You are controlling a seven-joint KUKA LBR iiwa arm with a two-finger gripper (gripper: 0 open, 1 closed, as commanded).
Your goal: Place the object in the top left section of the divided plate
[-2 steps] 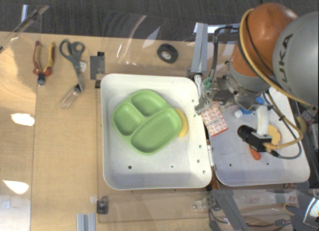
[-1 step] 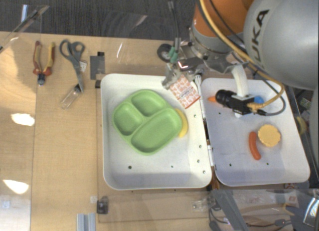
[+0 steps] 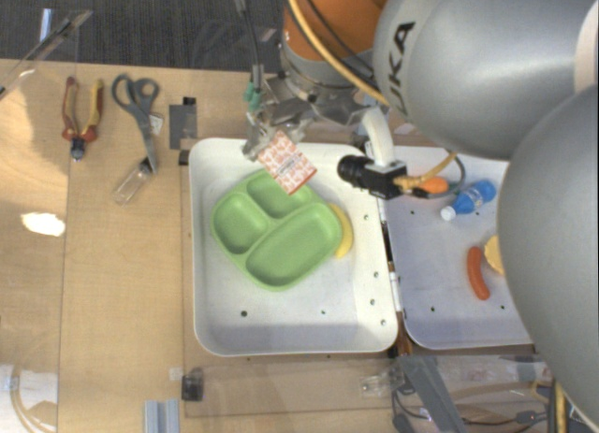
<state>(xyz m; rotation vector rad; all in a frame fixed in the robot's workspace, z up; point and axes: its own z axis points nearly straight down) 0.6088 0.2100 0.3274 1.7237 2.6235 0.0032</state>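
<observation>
Your gripper looks clenched on the red-and-white packet, which hangs tilted just below the fingers, over the far edge of the green divided plate. The packet overlaps the upper right section, so the top left compartment lies down-left from it; you'd want to shift that way before letting go.
</observation>
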